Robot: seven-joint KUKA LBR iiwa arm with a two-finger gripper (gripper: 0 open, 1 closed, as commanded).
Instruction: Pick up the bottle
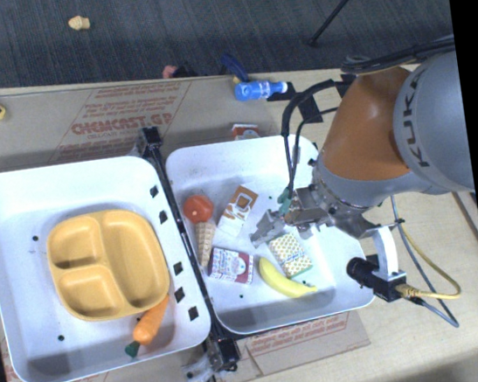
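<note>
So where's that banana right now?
The banana lies near the front edge of the right bin, just below a checkered packet and under the gripper.

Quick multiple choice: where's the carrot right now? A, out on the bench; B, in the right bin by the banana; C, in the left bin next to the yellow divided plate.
C: the carrot lies in the left bin, at the yellow divided plate's near edge.

Robot lab: clamped bench [52,115], white bins [2,263]

L bin [2,263] – yellow tray [106,263], carrot [150,323]; R bin [216,153] – banana [283,280], tomato [197,207].
</note>
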